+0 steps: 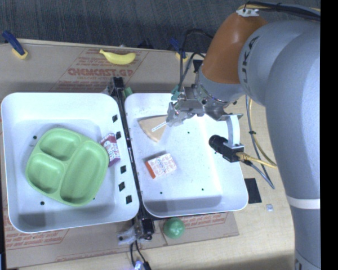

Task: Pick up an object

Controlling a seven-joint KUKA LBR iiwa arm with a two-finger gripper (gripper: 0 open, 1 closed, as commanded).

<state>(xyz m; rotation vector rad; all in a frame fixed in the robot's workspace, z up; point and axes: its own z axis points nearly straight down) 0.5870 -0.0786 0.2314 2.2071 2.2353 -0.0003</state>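
Cardboard-covered bench (90, 72), perhaps dark carpet (101, 10).

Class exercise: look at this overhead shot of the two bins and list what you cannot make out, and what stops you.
1. Camera view: whether the claw is open or shut; it is small and blurred against the arm.
2. The far end of the tan wedge-shaped block runs under the claw.
3. Print on the small white-and-orange packet is too small to read.
4. The red-and-white wrapper is partly hidden behind the green divided plastic plate.

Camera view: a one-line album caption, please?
Gripper over a tan wedge in the right bin; green tray in the left.
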